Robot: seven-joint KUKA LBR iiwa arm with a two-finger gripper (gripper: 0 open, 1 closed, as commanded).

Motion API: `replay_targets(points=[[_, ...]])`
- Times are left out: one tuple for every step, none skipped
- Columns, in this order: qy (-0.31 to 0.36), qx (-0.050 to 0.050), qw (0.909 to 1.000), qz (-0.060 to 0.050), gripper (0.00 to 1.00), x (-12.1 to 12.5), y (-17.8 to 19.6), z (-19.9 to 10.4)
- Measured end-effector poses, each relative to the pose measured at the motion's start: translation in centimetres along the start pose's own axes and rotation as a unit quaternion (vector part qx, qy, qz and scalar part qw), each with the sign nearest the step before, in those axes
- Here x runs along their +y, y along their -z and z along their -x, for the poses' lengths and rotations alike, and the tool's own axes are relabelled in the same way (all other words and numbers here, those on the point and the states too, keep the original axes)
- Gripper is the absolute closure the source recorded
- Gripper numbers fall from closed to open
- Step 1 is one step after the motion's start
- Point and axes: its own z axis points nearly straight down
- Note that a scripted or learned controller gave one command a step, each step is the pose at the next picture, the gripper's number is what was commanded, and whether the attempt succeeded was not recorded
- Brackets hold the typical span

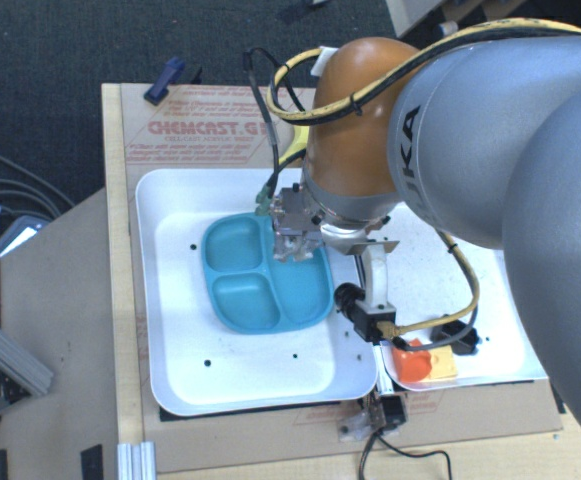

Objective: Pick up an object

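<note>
A blue divided plate (260, 278) lies in the left white bin (170, 298), a little right of its middle. My gripper (292, 240) hangs over the plate's upper right rim, right at the edge of the far compartment. The orange-banded wrist and the grey arm cover most of the fingers from above. In the right bin (490, 368), an orange object (417, 364) on a yellow card shows at the near left corner, mostly under the arm's cable.
The grey arm covers most of the right bin. A black cable with a yellow sleeve (440, 323) loops low over that bin's near side. A cardboard sheet (200, 128) lies behind the left bin, and a blue clip (163, 80) rests at its far corner.
</note>
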Motion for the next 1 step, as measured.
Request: replay_targets(points=[[0.0, 0.0, 1.0, 0.0, 0.0, -0.02, -0.04, 0.04]])
